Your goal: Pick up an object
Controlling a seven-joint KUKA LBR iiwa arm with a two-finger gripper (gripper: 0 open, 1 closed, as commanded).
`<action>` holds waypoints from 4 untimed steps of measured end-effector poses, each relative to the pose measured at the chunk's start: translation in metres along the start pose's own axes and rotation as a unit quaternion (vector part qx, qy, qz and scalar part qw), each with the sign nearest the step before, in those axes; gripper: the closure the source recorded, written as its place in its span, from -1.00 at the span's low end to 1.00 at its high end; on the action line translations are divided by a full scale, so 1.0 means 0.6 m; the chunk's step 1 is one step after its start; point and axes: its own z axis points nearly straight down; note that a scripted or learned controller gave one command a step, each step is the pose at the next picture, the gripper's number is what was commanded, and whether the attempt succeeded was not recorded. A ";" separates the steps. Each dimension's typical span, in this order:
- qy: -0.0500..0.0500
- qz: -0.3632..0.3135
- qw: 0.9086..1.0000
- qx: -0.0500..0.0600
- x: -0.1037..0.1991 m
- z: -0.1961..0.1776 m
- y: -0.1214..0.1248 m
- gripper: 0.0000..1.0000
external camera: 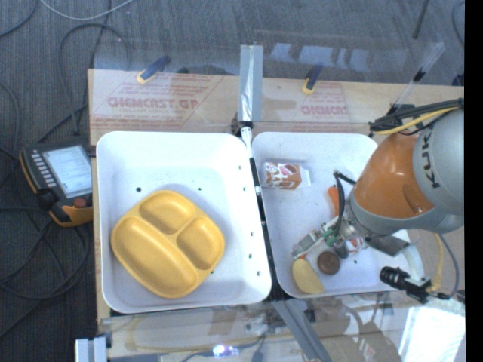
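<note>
Objects for the pick sit in right bin (355, 145): small orange-and-white carton (282, 176) lying flat near bin's upper-left corner, just beside the divider between bins; thin orange item, carrot-like (333, 198), mid-bin, partly tucked under the arm; round brown object (328, 262) near bin's front edge; pale yellow rounded piece (306, 277) just beside the brown one, at front-left, touching or nearly touching front wall

Arm (404, 191) comes in from right, orange band over right half of bin, grey link at frame edge. Gripper (332, 241) low in bin, above/against brown round object and pale yellow piece. Metal and green bits visible at wrist end, w/ a black cable looping up beside it. Fingers too small and cluttered to read — can't tell how far apart, can't tell if anything is between them. Contact w/ brown object unclear too

Left bin (113, 157): one yellow divided tray (167, 242), three compartments, lying flat and rotated diagonal, toward bin's front-left. Well apart from gripper

Around bench: black-and-orange handheld pendant w/ screen (59, 178) on floor left of bins; cardboard sheet (162, 104) behind bins w/ red print; grey upright post (250, 81) between bins at back; cables over carpet
</note>
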 end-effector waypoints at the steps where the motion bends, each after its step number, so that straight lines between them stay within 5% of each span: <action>1: 0.005 0.037 0.999 0.005 -0.015 0.003 0.027 -1.00; 2: 0.003 0.037 0.999 0.002 -0.016 -0.014 0.029 1.00; 3: 0.001 -0.040 0.999 0.001 -0.183 0.001 0.043 1.00; 4: 0.004 0.125 0.992 0.010 -0.129 -0.081 0.183 1.00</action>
